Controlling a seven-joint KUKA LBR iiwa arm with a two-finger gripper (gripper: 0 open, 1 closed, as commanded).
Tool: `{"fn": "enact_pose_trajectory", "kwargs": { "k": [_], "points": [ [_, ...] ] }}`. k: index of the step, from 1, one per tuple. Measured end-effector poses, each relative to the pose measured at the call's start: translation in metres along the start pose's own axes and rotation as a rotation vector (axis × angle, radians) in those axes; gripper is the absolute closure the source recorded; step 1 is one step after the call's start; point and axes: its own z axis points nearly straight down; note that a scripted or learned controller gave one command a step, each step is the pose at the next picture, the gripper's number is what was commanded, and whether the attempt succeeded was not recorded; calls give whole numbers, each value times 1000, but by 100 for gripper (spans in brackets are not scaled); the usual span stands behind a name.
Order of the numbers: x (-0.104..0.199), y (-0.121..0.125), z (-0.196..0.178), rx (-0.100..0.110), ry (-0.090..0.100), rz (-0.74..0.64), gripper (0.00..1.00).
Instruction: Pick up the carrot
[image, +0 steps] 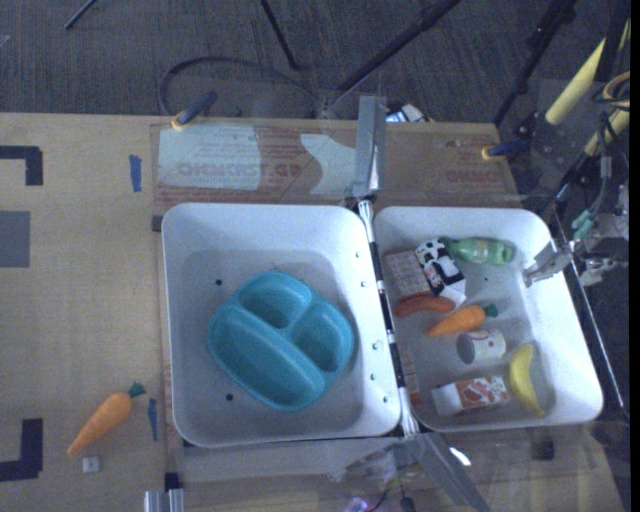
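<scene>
Two white bins side by side on the wooden tabletop (80, 300). Left bin (190, 235), centre of frame, holds a teal divided plate (282, 340) with three compartments, sitting slightly toward the lower half of the bin. Right bin (570, 330) carries the clutter: carrot (458, 320) lies near its middle, orange body angled, green top pointing right and slightly up. Just above-left of it is a red-orange sausage-like piece (422, 304), close beside it, can't tell if they touch. Just below the carrot is a small white cup (481, 346) on its side. Yellow banana (525, 378) at lower right of that bin, a small carton with orange label (475, 393) lying flat along the lower edge just left of it. Upper part of the bin: green bottle (480, 250) lying flat, a black-and-white cow-pattern item (438, 265) left of it, a waffle-like tan piece (403, 267) further left against the bin wall. A second carrot (101, 420) lies outside the bins on the tabletop at lower left of the frame, tip pointing lower left. Gripper (545, 262) is at the upper right edge of the right bin, well apart from the carrot in that bin, nothing seen in it; too small and blurred, jaws' state can't tell.
</scene>
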Motion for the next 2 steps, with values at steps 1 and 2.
{"fn": "enact_pose_trajectory", "kwargs": {
  "k": [1, 2],
  "points": [
    [42, -1, 157, 4, 1, -41, 0],
    [78, 39, 175, -6, -3, 100, 0]
  ]
}}
